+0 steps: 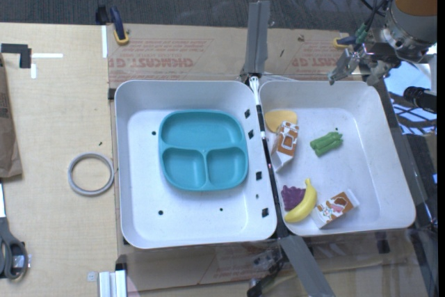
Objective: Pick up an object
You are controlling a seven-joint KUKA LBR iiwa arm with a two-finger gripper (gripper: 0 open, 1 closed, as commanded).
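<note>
The pincer [356, 67] hangs in the upper right of the frame, just above the far rim of the right bin [389, 149]. Its two fingers look spread apart, with nothing between them. All the toys it could pick lie below it and to the left in the picture, inside that right bin. The nearest one is the green pea pod [326, 142], well apart from the pincer, lying on a slant with its long side running from lower left to upper right. I think the pincer would need to come down and a bit left to reach it. Further left is a small carton [287, 139] resting on a yellow piece [279, 119]. At the lower edge of the bin lie a banana [304, 204], purple grapes [292, 194] touching it, and another small carton [334, 206]. The left bin [132, 149] holds a blue divided plate [204, 149].
</note>
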